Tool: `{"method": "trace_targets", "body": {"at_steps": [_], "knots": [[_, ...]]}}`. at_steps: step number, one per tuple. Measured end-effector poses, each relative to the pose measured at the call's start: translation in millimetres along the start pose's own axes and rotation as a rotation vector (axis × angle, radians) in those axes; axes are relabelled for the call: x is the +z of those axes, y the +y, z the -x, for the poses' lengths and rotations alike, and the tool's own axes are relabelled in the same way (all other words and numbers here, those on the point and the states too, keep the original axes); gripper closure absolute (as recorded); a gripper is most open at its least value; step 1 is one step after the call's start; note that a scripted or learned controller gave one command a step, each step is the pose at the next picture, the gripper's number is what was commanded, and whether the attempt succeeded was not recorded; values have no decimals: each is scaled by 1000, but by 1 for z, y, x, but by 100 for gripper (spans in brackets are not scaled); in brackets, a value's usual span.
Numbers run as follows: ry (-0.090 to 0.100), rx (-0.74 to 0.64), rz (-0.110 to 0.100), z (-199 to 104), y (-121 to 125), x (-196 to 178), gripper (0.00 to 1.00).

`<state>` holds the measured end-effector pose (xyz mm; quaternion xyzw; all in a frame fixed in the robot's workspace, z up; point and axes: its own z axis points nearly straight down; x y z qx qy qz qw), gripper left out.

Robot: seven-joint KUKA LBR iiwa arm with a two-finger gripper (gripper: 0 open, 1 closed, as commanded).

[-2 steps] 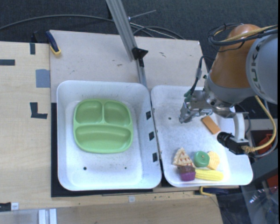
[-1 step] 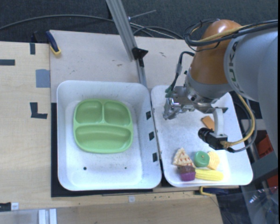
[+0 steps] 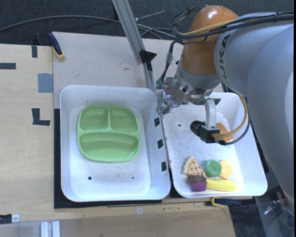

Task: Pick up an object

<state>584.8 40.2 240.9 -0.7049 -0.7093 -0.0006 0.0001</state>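
Overhead, gripper (image 3: 163,105) hovers at one bin's (image 3: 180,135) corner — toy foods (image 3: 207,175) well apart.

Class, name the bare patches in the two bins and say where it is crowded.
Free: left bin, the strip between green plate and near rim; right bin, the floor between gripper and toy food. Crowded: the toy food's corner.

The arm (image 3: 266,58) is cased in smooth pale grey, broad and rounded like a thick tube. Above the wrist a glossy orange band (image 3: 207,33) is set, domed and bright. Thin dark cables (image 3: 176,19) are looped around its upper side. Beneath it the gripper (image 3: 164,105) is built from small silvery metal parts, whose shapes are perhaps too blurred to be told apart.
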Motion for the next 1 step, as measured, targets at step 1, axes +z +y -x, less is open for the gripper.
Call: {"method": "trace_targets", "body": {"at_steps": [1], "knots": [[0,0,0,-46,28,-6,100]]}}
